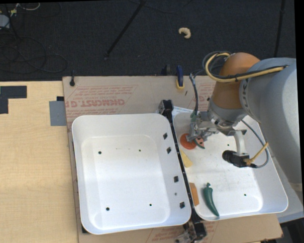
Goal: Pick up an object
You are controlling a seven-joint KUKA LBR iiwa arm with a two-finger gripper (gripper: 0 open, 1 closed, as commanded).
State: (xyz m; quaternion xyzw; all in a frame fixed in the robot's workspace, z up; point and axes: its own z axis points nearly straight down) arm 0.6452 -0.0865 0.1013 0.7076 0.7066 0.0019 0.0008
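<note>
The gripper point(197, 136) sits low in the right bin point(266, 201), near that bin's upper-left corner, with the grey arm point(272, 103) and its orange band point(235, 74) rising behind it to the right; the state of the tool cannot be determined from this view, since metal and cabling mask its tip. Directly beneath and just left of the tip lies a red-orange round object point(187, 141), flat and disc-like, smooth in finish; it appears to be touching or nearly touching the tool, so the coming move likely turns on a short vertical descent rather than any sideways travel. Just below it rests a pale yellow piece point(186, 162), small and matte. Further down the same bin lie an orange carrot-shaped item point(194, 194), long axis running up-down along the bin's left wall, and beside it a green chili pepper point(210, 199), slender, glossy and slightly curved. The left bin point(92, 146) adjoins, white and shallow.
</note>
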